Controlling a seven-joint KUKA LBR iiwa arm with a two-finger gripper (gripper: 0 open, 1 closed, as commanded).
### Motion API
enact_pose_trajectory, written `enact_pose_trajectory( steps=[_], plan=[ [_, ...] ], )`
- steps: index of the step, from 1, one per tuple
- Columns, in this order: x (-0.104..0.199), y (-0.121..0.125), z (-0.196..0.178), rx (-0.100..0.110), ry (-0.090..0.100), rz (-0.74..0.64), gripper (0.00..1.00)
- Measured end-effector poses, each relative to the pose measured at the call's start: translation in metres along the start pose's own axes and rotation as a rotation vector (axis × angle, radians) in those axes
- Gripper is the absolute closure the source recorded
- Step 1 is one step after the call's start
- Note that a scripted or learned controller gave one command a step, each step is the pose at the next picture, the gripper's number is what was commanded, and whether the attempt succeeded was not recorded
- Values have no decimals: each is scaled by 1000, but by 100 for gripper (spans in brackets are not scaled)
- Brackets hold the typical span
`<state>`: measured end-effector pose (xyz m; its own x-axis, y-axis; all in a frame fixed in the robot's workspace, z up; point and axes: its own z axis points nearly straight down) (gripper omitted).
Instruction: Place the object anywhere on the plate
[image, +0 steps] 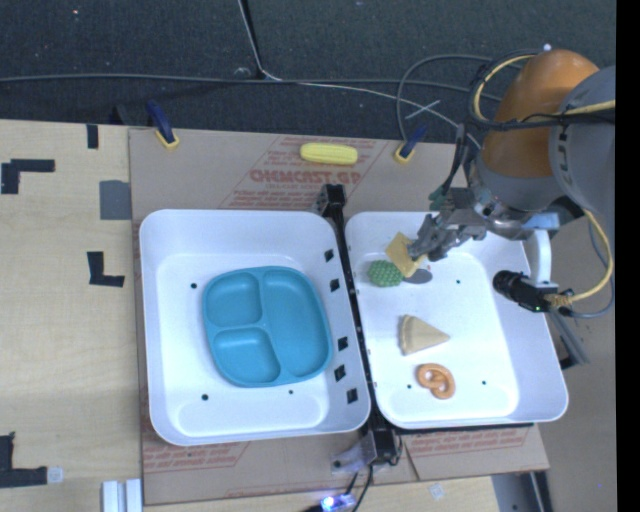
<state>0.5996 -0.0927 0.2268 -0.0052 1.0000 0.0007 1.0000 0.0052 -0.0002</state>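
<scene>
The yellow block (402, 255) sits clamped between the jaws of the gripper (425, 248), above the right bin (500, 330).

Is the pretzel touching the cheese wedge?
Apart. The camera view shows bare white bin floor between the pretzel and the cheese wedge.

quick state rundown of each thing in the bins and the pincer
plate: flat in left bin, nothing on it
yellow block: tilted, at the pincer tips
green piece: on right bin floor beside block
wedge: lying loose, right bin
pretzel: lying loose, right bin
</scene>
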Motion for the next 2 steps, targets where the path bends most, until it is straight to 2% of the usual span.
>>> enact_pose_trajectory(
  steps=[1, 2],
  plan=[
    [52, 8, 12, 2, -1, 2, 100],
    [108, 21, 2, 0, 0, 1, 100]
  ],
)
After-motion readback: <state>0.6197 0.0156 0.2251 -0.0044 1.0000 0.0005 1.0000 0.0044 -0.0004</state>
